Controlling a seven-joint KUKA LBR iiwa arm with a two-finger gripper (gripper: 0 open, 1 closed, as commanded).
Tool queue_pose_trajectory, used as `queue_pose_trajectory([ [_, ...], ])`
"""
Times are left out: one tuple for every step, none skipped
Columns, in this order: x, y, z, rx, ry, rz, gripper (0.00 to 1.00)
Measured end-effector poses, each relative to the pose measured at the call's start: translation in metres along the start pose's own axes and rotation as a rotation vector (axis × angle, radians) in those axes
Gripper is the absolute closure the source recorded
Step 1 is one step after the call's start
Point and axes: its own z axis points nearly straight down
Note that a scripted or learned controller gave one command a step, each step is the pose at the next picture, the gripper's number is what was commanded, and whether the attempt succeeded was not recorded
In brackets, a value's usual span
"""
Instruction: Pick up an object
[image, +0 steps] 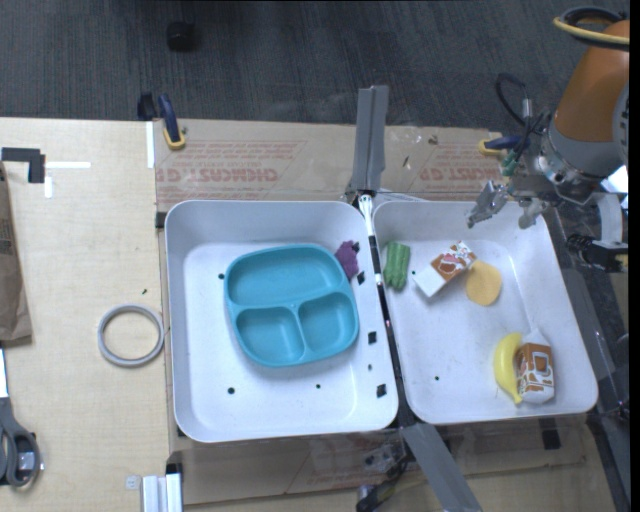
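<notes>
Objects: you see a green cylinder, a red-and-white carton, a yellow disc, a banana and a brown packet in the right bin.
Gripper: yours hangs fingers spread, holding nothing, over that bin's far right corner.
Left bin: a blue divided tray, with a purple piece at its far right edge.
Bench: a tape ring.

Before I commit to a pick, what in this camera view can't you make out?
- Gripper: small and blurred above the right bin's far edge; finger state unreadable.
- Purple object: partly hidden behind the blue tray's rim; identity unclear.
- Banana: partly covered by the orange packet; print too small.
- Arm: cut off by the frame's edge.
</notes>
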Motion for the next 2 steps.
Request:
queue_pose_trajectory([
  [0.057, -0.007, 0.107, -0.003, -0.001, -0.204, 0.00],
  [0.061, -0.022, 0.106, -0.004, -0.001, -0.380, 0.00],
])
